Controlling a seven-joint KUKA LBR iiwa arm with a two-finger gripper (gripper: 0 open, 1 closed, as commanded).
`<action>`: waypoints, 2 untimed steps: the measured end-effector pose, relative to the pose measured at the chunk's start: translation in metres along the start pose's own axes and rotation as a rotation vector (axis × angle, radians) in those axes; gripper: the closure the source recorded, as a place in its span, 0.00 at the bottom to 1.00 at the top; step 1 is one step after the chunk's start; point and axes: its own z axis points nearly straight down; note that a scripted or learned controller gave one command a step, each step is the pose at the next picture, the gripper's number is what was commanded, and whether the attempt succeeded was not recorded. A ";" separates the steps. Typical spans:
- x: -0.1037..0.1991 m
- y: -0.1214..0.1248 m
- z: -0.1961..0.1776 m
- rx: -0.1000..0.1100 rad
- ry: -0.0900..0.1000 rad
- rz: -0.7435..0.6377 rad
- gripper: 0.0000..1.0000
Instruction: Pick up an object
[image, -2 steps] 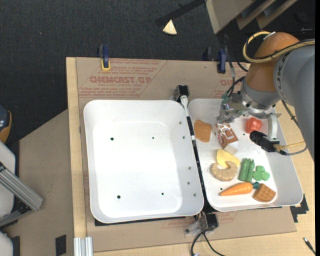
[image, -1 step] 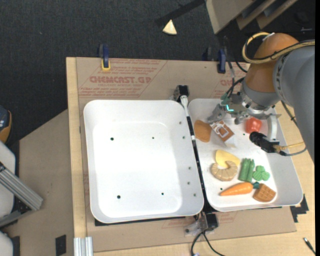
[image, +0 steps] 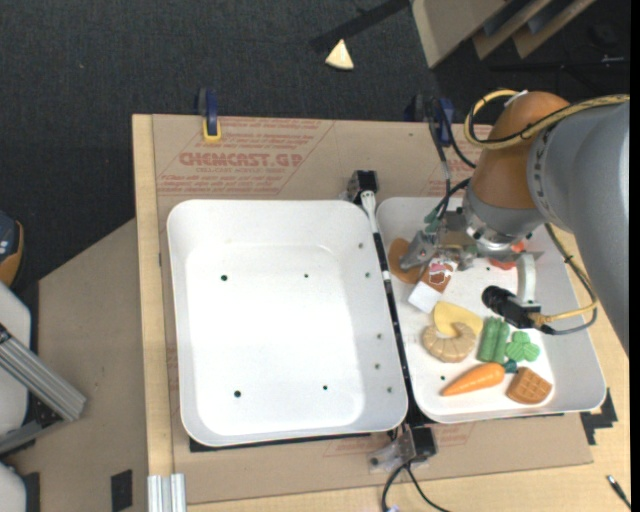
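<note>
While the left bin (image: 270, 320) sat at the left, the gripper (image: 437, 252) hung low over the right bin (image: 575, 385); its grip could not be made out. Toys clustered beneath: a carrot (image: 472, 379) lay lengthwise, tip pointing left, near the front rim.

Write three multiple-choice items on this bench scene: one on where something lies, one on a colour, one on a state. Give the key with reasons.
1. Where do the toy foods lie?
A. In the left bin
B. In the right bin
C. On the cardboard

2. What colour is the carrot?
A. Orange
B. Blue
C. White

3. Where is the gripper?
A. Low over the right bin's upper left part
B. Over the left bin
C. Beyond the bench

Key:
1 B: the carrot, bagel and waffle all rest in the right bin.
2 A: its body is orange.
3 A: the gripper sits above the items near that bin's upper left, away from the left bin.
</note>
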 end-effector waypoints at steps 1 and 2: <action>-0.001 0.002 -0.012 -0.006 -0.001 0.000 1.00; 0.074 0.036 -0.106 -0.012 0.003 -0.008 1.00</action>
